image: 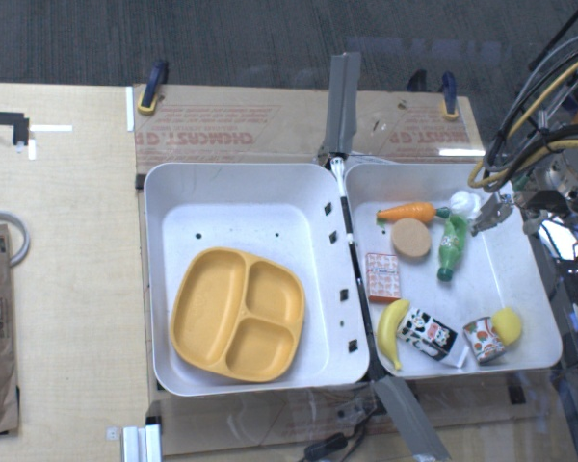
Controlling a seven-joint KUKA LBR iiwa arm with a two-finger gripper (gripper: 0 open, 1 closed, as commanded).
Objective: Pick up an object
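Banana, carton at right bin's near edge — jaws hover at far right corner, spread uncertain, nothing visibly held. Green bottle just left of jaws, long axis running near-to-far; carrot further left — bottle closest pick.

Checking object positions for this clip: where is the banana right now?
The banana lies in the right bin, near its front left corner, just below the small red carton and left of the cow-patterned carton.
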